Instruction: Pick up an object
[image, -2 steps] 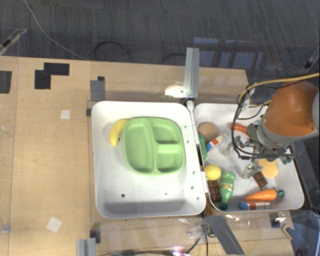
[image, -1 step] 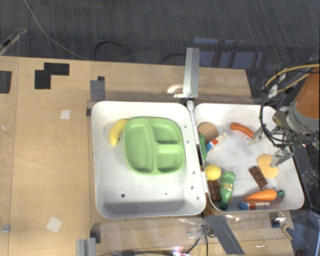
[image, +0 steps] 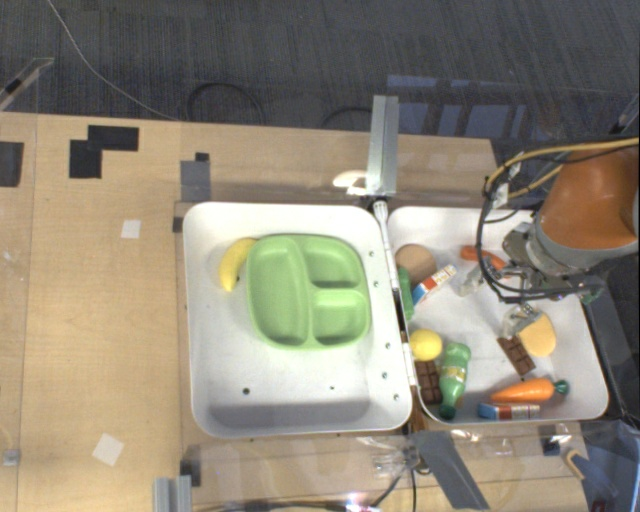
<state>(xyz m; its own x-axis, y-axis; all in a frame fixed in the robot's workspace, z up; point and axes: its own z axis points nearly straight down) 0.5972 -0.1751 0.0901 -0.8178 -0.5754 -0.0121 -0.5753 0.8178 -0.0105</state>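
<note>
Over the right white bin (image: 596, 395), jaws' state untellable, we should descend squarely on the pale yellow wedge (image: 540, 337) at the arm's (image: 590, 215) seven o'clock.

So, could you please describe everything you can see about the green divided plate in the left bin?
The green divided plate looks like moulded plastic, pale green with rounded corners. It has three compartments: one long one on its left side and two smaller ones on its right. It lies flat, right way up, in the upper middle of the left bin, turned slightly askew. Nothing lies in its compartments. A yellow banana lies against its upper left edge.
</note>
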